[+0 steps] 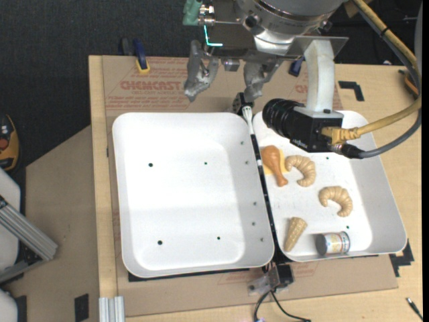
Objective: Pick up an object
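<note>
The claw (224,79) hangs above the far edge of the table (107,260), over the brown board just beyond the seam where the two bins meet, with its two fingers (198,78) spread apart and nothing between them. From this height and position it reads as a hover or staging pose rather than a grasp: no object lies under it, so a pick calls for travel toward the right bin and a descent. The left bin (134,180) offers only its white floor with a few dark dots. The right bin (382,200) carries all candidate objects: a toy chicken drumstick (273,163) near the dividing wall, a croissant (302,169) just beside it, a second croissant (337,200) nearer the middle, a cone-shaped piece (295,232) toward the near rim, and a small can (332,244) lying on its side close to that rim. They are scattered apart, which suits a two-finger grasp. A black cylindrical unit (295,125) with a tan hose (389,123) overhangs the far end of the right bin and appears to crowd access to the drumstick. A blue clamp (140,56) sits on the board's far left edge.
</note>
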You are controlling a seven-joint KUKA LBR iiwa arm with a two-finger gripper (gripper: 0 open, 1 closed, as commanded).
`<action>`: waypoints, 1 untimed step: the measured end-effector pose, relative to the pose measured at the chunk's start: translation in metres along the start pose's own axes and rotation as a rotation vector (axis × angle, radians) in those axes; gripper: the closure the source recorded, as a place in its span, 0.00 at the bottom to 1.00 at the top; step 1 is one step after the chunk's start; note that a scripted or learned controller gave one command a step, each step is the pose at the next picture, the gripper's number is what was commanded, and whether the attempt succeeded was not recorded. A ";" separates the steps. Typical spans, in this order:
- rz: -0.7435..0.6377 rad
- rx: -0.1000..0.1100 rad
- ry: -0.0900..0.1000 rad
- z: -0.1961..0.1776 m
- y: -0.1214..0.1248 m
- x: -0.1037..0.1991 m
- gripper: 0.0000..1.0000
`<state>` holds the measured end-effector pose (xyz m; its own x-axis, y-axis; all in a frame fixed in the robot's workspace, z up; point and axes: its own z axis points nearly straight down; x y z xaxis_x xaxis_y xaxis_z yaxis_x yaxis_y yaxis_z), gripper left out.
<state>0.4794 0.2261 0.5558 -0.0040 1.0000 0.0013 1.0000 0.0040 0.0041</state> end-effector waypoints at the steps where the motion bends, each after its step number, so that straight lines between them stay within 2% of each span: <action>1: -0.001 -0.004 0.002 -0.011 0.000 0.001 1.00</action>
<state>0.4797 0.2269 0.5667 -0.0051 1.0000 0.0029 1.0000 0.0051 0.0080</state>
